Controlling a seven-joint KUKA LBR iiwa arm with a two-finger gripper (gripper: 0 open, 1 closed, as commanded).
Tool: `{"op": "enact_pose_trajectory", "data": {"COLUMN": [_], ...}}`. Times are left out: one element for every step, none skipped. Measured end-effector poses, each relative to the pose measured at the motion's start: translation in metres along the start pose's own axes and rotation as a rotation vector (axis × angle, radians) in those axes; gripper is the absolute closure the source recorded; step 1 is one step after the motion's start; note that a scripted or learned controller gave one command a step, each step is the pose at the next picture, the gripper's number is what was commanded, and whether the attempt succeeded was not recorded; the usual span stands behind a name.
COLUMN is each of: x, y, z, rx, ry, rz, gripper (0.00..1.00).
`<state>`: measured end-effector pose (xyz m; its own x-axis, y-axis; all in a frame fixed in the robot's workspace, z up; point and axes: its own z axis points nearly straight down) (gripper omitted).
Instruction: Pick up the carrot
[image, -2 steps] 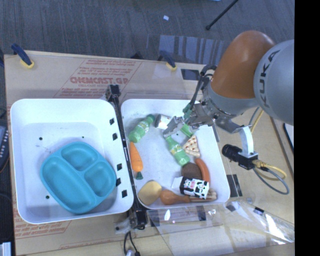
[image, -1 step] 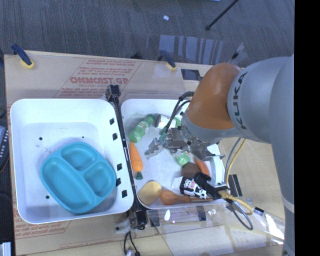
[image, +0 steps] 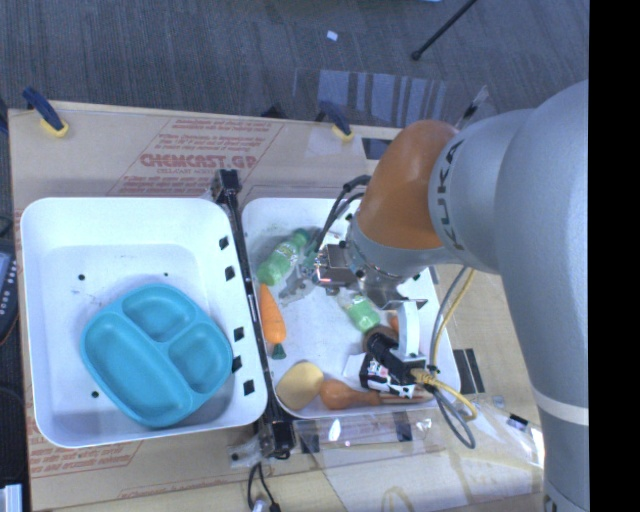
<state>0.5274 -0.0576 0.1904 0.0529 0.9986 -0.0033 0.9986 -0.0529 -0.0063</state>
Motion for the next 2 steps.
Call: {"op": "enact_pose_trajectory", "data": {"x": [-0.036, 0.003], "y": [0.026, -0.001], "z": [0.100, -0.006], "rx": [0.000, -0.007], "ry": [-0.002, 0.004], "rz": [0.056, 0.135], "gripper": [0.00, 0.00]}}
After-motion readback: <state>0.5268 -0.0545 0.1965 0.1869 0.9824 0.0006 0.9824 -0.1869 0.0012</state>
